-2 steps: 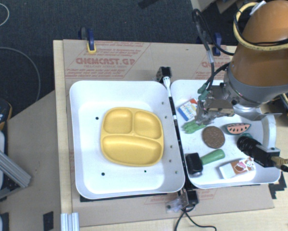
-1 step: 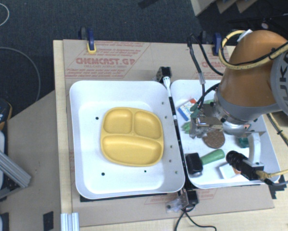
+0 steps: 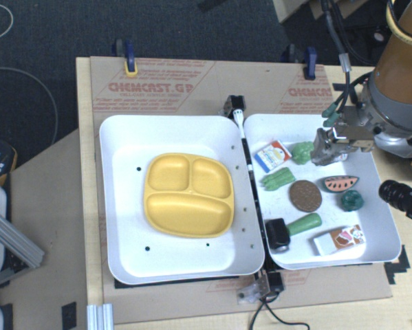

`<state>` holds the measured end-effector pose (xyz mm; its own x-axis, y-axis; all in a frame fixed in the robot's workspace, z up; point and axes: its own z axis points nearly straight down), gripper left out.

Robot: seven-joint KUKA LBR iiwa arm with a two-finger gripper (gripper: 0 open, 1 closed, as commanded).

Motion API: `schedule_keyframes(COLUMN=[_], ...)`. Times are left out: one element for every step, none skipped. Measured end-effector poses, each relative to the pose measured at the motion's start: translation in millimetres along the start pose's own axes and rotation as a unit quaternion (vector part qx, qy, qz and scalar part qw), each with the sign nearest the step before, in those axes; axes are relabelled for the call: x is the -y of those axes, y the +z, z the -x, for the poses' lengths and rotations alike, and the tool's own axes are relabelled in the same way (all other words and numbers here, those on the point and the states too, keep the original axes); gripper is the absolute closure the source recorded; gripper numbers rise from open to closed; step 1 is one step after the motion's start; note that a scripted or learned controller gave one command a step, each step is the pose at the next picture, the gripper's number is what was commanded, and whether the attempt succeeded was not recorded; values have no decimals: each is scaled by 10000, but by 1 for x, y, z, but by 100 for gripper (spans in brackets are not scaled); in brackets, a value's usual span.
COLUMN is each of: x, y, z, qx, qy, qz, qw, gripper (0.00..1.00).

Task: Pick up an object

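Note:
In the right bin [image 3: 381,243] lie several small toy items: a white and blue carton [image 3: 272,155], a green piece [image 3: 302,151], a green pod [image 3: 277,179], a brown round cookie [image 3: 305,194], a watermelon slice [image 3: 340,183], a dark green ball [image 3: 351,200], a green cucumber [image 3: 302,223], a black block [image 3: 277,233] and a white packet [image 3: 340,239]. My gripper [image 3: 327,153] hangs over the bin's upper middle, just right of the green piece and above the watermelon slice. Nothing shows between its fingers.
The left bin [image 3: 123,184] holds a yellow divided plate [image 3: 188,194] in its middle. Both bins rest on a cardboard-covered board [image 3: 157,81] clamped at the back. The arm [image 3: 398,74] comes in from the upper right.

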<state>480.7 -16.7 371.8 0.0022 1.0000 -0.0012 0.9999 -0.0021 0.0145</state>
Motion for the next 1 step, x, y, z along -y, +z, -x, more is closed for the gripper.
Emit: schedule_keyframes(x=[4], y=[55], z=[-101], qx=[-17], qy=[-65], qz=[-113], qw=[9999], gripper=[100])
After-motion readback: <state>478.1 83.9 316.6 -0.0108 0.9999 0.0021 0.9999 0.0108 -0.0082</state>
